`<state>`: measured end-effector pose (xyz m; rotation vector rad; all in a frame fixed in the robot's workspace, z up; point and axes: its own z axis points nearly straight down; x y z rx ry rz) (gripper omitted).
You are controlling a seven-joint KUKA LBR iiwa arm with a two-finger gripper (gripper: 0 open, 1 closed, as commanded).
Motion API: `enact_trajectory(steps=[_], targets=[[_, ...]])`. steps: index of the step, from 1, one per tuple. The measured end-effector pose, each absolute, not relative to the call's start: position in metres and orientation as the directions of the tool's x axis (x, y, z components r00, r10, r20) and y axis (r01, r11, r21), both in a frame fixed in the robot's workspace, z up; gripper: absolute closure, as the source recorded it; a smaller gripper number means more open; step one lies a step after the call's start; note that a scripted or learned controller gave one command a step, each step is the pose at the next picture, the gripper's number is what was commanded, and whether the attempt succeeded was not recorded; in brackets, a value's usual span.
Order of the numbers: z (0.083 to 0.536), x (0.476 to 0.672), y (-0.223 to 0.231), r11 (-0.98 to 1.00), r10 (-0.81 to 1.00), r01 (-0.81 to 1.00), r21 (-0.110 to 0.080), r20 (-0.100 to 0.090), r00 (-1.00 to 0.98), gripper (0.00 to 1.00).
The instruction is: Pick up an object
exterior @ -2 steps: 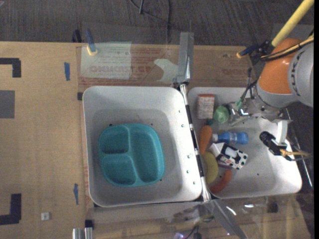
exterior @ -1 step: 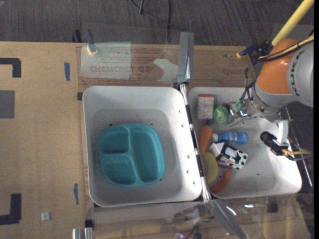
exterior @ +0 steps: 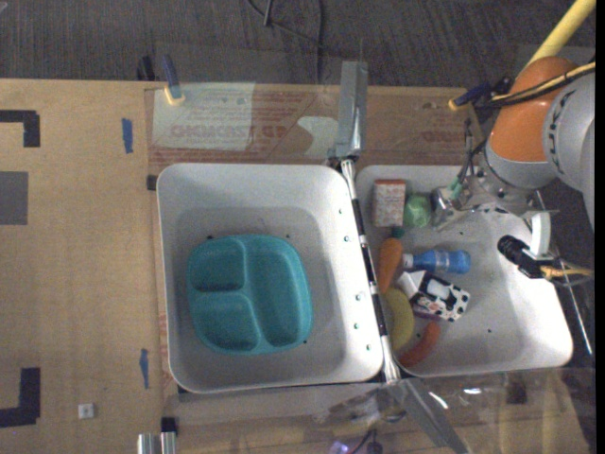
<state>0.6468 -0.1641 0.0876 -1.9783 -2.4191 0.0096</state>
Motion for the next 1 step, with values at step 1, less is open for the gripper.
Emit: enact_trajectory(steps=[1], targets=[[0.0869, 0.6477, -0.1658, 0.196, 0.981, 0.981, -0.009, 0.003, -0.196, 0.00]])
